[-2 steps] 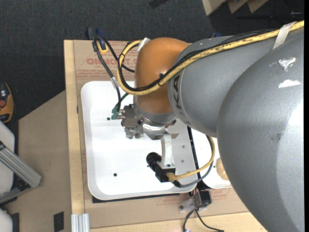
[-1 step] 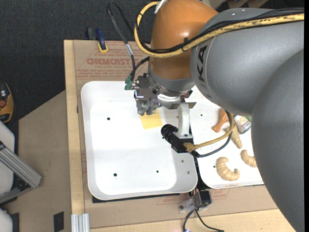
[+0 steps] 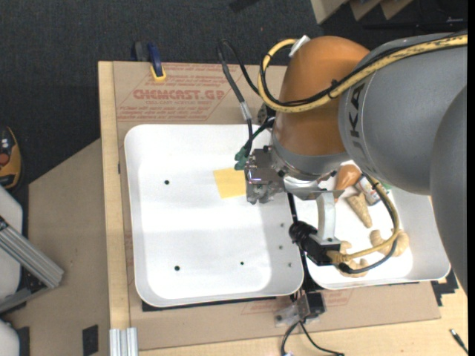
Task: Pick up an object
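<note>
My arm comes in over the right bin (image 3: 415, 273) and my orange wrist band hangs above the seam between the two bins. My hand (image 3: 256, 188) sits low over the left bin (image 3: 148, 213), near its right wall and a little above the middle. Whether it is released or clenched, I cannot tell; the wrist body covers it from this angle.

I take the yellow square (image 3: 228, 183) as my landmark. It lies flat on the floor of the left bin, and my hand is just beside it, at its right edge, looking as if it touches or overlaps that edge. I cannot see the square between anything, so I do not claim to have it.

Well to the right of the yellow square, past my wrist, a few things lie in the right bin: an orange-brown piece (image 3: 347, 175) close under my arm, a tan cone-like piece (image 3: 361, 208) just below that, and a pale curved piece (image 3: 371, 252) farther down, near a black cable loop.

Above the yellow square, beyond the bin's far rim, the brown tabletop (image 3: 178, 95) carries red print and a blue-and-yellow clamp (image 3: 155, 59) at its far edge.
</note>
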`<state>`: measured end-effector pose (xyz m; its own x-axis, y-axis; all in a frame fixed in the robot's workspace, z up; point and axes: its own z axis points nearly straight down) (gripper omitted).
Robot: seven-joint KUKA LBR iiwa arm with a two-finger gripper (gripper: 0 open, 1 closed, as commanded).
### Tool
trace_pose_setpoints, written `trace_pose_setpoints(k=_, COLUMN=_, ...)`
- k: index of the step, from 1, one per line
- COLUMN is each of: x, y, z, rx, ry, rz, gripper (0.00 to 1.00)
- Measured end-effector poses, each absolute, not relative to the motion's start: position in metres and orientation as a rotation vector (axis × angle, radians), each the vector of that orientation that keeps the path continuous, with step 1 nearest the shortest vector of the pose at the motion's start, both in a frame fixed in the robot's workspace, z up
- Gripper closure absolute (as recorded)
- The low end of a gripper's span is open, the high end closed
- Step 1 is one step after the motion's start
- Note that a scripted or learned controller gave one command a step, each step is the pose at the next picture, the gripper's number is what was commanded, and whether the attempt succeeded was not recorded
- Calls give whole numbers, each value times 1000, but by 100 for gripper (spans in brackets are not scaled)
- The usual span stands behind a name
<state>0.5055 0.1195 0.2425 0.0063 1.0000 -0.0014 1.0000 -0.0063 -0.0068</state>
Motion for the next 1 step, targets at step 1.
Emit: trace_pose_setpoints(k=1, x=494, y=188, z=204, rx=-2210, ry=-2224, rz=8, gripper=100)
